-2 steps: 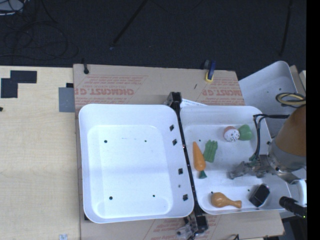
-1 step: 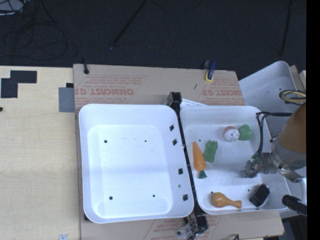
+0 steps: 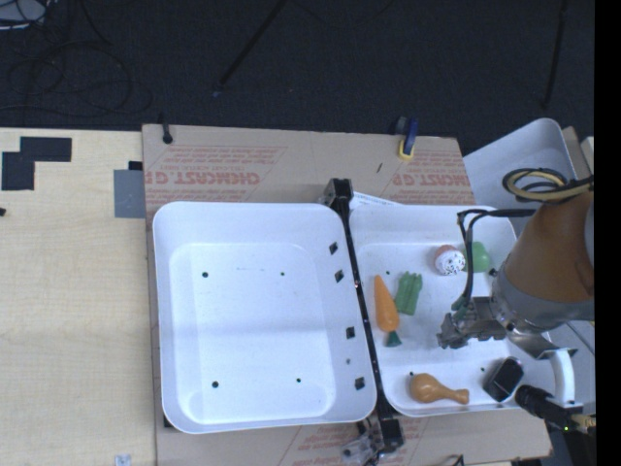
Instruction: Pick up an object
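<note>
The gripper [image 3: 460,332] hangs low over the right bin [image 3: 427,236], at the end of the grey arm [image 3: 548,260] with its orange band. It is seen from above and its tip is dark and blurred, so it cannot be told whether it is released or clenched, and nothing shows clearly in its grasp.

Closest to the gripper, on the side toward the left bin, lies a green block [image 3: 408,293], near but apart from it. Just past the block lies an orange carrot [image 3: 385,305], its green top pointing toward the lower edge of the view. Below the gripper, toward the bin's near wall, lies a tan gourd-shaped piece [image 3: 436,389], narrow end pointing right.

Above the gripper, toward the bin's far wall, sits a white speckled ball [image 3: 448,260], with a pale green rounded thing [image 3: 479,257] just beside it on the arm's side.

Farthest from the gripper, beyond the carrot and the dark divider, is the left bin [image 3: 179,231]
</note>
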You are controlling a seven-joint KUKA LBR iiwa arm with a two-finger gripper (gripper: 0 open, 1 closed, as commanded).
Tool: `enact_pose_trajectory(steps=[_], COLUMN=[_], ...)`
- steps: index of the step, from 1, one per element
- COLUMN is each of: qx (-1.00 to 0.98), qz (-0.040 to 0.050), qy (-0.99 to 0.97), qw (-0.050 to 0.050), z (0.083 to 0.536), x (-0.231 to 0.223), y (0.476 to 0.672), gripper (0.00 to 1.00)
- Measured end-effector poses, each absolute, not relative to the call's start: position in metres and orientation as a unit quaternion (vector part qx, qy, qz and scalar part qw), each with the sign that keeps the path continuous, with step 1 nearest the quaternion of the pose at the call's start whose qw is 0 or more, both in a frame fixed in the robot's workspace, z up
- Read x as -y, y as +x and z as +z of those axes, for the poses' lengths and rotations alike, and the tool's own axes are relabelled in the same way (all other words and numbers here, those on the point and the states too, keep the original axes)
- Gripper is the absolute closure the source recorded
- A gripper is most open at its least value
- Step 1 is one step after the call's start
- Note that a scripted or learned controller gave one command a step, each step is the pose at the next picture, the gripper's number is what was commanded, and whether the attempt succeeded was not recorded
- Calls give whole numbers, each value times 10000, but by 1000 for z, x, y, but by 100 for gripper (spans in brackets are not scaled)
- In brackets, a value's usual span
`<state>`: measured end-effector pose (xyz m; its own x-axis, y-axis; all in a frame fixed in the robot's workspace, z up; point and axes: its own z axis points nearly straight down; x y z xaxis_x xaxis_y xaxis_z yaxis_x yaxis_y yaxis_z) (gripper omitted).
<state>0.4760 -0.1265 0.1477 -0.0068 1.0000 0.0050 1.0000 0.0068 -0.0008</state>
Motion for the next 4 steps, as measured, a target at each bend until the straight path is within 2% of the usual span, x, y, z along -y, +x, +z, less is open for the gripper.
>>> enact_pose_trajectory(steps=[1,2,3,4], qx=[7068,7054,7049,7096], qz=[7,27,8,-27], qy=[-7074,-7088,-7093,-7046], qw=[20,12,19,-8], z=[145,110,122,204], x=[131,201,199,130], y=[475,473,474,478], gripper=[0,0,100,100])
